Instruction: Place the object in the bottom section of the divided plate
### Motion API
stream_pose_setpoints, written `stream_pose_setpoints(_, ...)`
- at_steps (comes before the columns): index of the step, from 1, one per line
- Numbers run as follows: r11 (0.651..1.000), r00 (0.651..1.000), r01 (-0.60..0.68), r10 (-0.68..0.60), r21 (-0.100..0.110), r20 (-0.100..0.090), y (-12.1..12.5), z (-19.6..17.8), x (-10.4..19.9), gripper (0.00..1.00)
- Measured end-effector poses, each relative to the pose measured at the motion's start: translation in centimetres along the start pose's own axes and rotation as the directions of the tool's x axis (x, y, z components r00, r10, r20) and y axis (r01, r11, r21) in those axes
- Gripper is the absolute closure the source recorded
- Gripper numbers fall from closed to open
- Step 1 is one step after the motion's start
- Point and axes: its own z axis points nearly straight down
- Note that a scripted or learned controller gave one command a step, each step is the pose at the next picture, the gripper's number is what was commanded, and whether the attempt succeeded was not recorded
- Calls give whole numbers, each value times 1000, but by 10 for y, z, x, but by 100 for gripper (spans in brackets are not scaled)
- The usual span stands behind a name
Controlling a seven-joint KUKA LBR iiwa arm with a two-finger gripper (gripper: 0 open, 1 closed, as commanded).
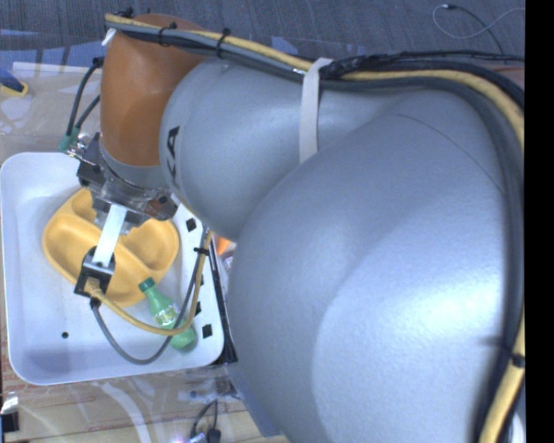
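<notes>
A yellow divided plate (63, 233) lies in the left white bin (32, 349), towards its upper middle. My gripper (127, 201) hangs right over the plate's centre, largely hidden beneath the grey wrist and orange band. A small clear green bottle (159, 306) with a green cap lies tilted at the plate's lower right edge. Just below it, a green lump (183, 338) rests on the bin floor. Nothing shows as held.
The big grey arm covers the right bin and most of the view. A yellow cable (129, 319) loops across the left bin's lower part. A bit of orange (223, 245) peeks out by the bin's right wall. The bin's lower left floor is bare.
</notes>
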Motion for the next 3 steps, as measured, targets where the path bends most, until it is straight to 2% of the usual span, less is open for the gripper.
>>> stream_pose_setpoints(1, 932, 932, -362, 362, -4, -4, 65, 52, 38, 100)
stream_pose_setpoints(2, 886, 886, -464, 464, -2, -3, -33, 71, -16, 100)
stream_pose_setpoints(3, 886, 886, -464, 464, -3, -3, -33, 71, -16, 0)
